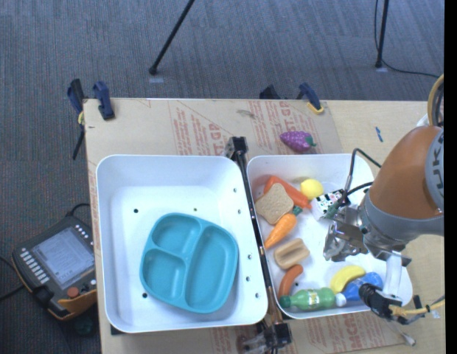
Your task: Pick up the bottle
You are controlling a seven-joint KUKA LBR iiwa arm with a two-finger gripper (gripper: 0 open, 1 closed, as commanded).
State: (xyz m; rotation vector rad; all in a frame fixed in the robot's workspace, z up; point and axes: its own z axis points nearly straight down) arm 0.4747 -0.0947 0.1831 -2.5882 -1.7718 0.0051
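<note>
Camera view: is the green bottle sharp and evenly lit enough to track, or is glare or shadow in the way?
Camera view: lighting is soft and even; the green plastic bottle with a white cap lies readable at the right white bin's near wall, slightly soft at this resolution. No strong glare on it. The grey metal gripper is dim and blurred, casting faint shadow on the bin floor.

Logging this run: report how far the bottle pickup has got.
Done: nothing visible; the bottle lies on its side at the right bin's front edge. In hand: the gripper hangs above the toy food, behind the bottle. Left: reaching the bottle, gripping and lifting it.
</note>
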